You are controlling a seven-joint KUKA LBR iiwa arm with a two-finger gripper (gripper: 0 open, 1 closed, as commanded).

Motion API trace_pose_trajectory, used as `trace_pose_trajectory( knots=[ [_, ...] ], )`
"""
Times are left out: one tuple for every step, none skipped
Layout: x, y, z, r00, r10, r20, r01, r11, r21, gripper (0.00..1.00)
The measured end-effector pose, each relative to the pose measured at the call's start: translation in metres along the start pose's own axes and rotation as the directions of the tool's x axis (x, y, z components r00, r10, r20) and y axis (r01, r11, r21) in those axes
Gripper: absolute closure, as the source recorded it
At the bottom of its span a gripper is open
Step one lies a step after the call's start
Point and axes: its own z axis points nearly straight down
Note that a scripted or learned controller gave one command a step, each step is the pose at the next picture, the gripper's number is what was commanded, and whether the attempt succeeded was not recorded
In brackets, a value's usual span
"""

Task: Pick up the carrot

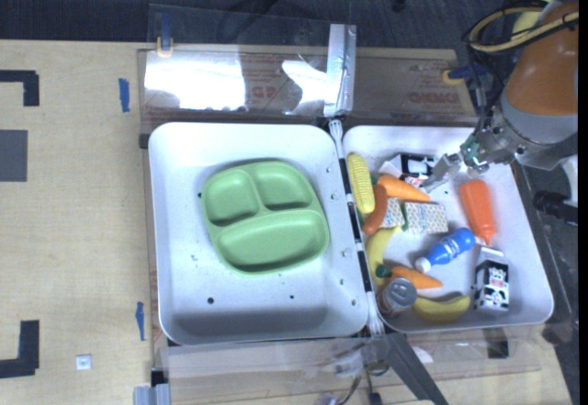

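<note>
The carrot lies in the right bin, just left of and slightly below the claw, its tip beside an ear of corn. The claw hovers near it, fingers apart and holding nothing, so this looks like the approach step. Next it likely needs to shift left, drop over the carrot and close, avoiding the orange bottle on its other side.

counter: light wood, black square marks and blue tape bits along left side
left bin: white, shallow, sits on counter
right bin: white, sits on counter, touching left bin
clear panel: behind left bin, glare
</note>
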Motion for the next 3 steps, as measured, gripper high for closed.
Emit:
trace_pose_trajectory(
  knots=[
    [0.051,0.011,0.026,0.990,-0.140,-0.003,0.140,0.990,0.003,0.00],
    [0.038,0.021,0.079,0.998,-0.062,0.000,0.062,0.998,-0.010,0.00],
    [0.038,0.021,0.079,0.998,-0.062,0.001,0.062,0.998,-0.010,0.00]
  ],
)
